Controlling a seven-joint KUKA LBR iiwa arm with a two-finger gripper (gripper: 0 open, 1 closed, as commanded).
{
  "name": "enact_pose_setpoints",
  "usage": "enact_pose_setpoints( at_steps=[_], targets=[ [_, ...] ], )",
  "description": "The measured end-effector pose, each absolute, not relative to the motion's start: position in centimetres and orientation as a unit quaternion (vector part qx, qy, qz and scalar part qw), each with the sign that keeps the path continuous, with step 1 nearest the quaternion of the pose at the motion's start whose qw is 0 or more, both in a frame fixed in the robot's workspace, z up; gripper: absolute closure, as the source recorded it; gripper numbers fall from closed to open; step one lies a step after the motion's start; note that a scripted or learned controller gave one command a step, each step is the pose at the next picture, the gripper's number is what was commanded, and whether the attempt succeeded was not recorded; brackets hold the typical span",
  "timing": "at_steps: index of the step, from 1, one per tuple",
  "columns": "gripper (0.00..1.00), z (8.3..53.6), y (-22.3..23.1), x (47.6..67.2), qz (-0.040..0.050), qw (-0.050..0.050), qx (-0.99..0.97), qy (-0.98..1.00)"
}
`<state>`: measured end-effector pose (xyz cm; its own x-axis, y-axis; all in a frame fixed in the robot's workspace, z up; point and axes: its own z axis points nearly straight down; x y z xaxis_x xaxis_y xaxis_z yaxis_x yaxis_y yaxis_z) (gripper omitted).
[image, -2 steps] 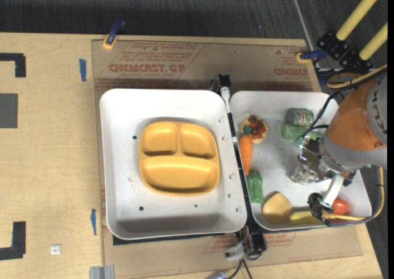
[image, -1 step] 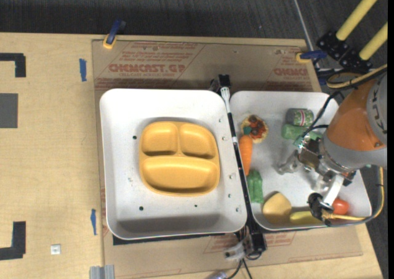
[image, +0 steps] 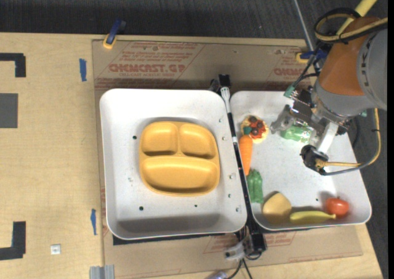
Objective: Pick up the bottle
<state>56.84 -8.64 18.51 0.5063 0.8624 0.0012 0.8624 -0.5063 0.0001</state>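
Observation:
A pale green translucent bottle (image: 297,133) is in the right bin (image: 360,194), in its upper half. My gripper (image: 294,122) is directly over it, touching or almost touching, and covers the bottle's top part. The grey arm with its orange band (image: 341,74) reaches in from the upper right. Whether the bottle is gripped cannot be made out from this angle.
The right bin also holds a small red-and-orange toy (image: 253,127), a carrot (image: 245,151), a dark green piece (image: 254,186), a yellow pear-like fruit (image: 277,205), a banana (image: 311,215) and a tomato (image: 337,207). A yellow divided plate (image: 180,156) sits in the left bin (image: 117,148).

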Motion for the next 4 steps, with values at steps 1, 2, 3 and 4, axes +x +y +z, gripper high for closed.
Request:
enact_pose_setpoints(
  at_steps=[1, 2, 3, 4],
  targets=[
    [0.0, 8.6, -13.4, 58.0, 0.0004, 0.001, -0.957, -0.29],
    [0.0, 18.5, -1.7, 61.7, -0.0002, 0.001, -0.914, -0.407],
    [1.0, 19.5, -1.7, 61.7, 0.0007, 0.0, -0.913, -0.407],
    [1.0, 18.5, -1.4, 60.4, 0.001, 0.001, -0.802, -0.597]
  ],
)
